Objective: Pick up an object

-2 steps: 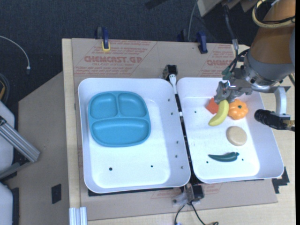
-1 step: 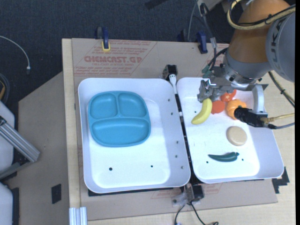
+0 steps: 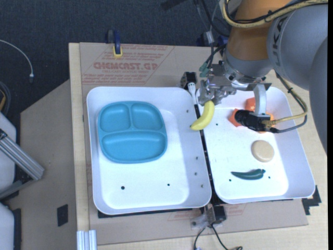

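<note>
A yellow banana (image 3: 203,117) hangs over the seam between the two bins, its upper end pinched between the fingers of my gripper (image 3: 209,99). The gripper is shut on it and sits at the far left corner of the right bin (image 3: 296,165). The banana's lower tip points down and left, toward the left bin (image 3: 177,181). In the right bin lie a beige round piece (image 3: 263,150) and a dark teal pepper (image 3: 248,174). An orange thing (image 3: 251,103) at the back of that bin is partly hidden by the wrist.
A blue divided plate (image 3: 132,130) takes up the far left part of the left bin; that bin's near half is bare white floor. The grey arm with its orange band (image 3: 257,14) looms over the right bin's far side.
</note>
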Controlling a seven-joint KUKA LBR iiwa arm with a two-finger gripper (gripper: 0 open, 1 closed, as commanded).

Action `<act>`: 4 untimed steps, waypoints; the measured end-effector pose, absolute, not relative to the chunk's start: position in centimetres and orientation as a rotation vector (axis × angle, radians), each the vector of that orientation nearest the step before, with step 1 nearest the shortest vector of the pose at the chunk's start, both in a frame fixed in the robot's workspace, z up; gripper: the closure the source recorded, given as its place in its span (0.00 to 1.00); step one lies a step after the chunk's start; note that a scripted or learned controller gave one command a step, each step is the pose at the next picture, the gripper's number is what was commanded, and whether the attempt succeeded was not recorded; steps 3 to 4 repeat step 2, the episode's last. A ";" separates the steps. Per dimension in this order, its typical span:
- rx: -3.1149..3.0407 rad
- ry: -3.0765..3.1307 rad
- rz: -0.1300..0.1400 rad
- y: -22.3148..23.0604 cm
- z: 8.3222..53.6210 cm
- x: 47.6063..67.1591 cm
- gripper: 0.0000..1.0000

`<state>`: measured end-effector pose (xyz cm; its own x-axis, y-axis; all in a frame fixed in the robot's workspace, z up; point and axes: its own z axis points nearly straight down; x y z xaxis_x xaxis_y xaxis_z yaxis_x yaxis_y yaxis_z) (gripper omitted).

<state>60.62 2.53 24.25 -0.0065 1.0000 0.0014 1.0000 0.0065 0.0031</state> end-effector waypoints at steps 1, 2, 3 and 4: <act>2.214 2.228 0.004 8.2 22.7 63.1 1.00; 2.219 2.222 0.001 7.8 22.8 63.1 0.00; 2.219 2.222 0.001 7.8 22.8 63.1 0.00; 2.219 2.222 0.001 7.8 22.8 63.1 0.00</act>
